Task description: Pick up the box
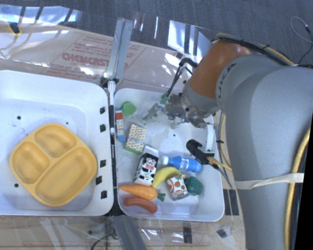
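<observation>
The box (136, 138) is small and pale green and yellow. It lies in the right bin (214, 207), near the bin's left wall. My gripper (162, 114) hangs over the bin's far part, up and to the right of the box and apart from it. Its fingers (150, 114) stand open with nothing between them. The grey arm with its orange band (218, 66) comes in from the right.
Around the box lie a green piece (128, 109), a cow-print carton (147, 169), a blue bottle (183, 164), a banana (163, 176), a strawberry-print can (177, 188), a carrot (140, 191) and a sausage (140, 205). The left bin (5, 94) holds a yellow divided plate (53, 163).
</observation>
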Robot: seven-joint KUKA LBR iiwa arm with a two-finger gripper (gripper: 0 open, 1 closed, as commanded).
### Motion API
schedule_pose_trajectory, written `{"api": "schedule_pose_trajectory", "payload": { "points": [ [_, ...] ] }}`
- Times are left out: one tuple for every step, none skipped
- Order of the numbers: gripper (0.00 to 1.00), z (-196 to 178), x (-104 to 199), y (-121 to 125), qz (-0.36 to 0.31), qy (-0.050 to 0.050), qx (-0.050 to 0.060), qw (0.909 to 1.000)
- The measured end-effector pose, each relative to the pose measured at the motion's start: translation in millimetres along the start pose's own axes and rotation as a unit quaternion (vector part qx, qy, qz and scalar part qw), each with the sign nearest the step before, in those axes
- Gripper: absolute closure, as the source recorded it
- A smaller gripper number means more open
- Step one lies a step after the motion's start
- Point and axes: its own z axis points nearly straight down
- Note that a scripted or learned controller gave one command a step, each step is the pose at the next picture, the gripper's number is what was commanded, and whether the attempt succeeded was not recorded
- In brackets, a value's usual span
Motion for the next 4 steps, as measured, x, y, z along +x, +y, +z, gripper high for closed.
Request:
{"api": "schedule_pose_trajectory", "payload": {
  "points": [
    [0.00,0.0,48.2,2.5,-0.109,0.000,0.001,0.9941],
    [1.00,-10.6,48.4,3.0,-0.111,0.000,0.001,0.9938],
    [0.00,-10.6,48.4,3.0,-0.111,0.000,0.001,0.9938],
    [0.00,-6.3,53.9,-31.2,-0.267,-0.003,-0.007,0.9636]
  ]
}}
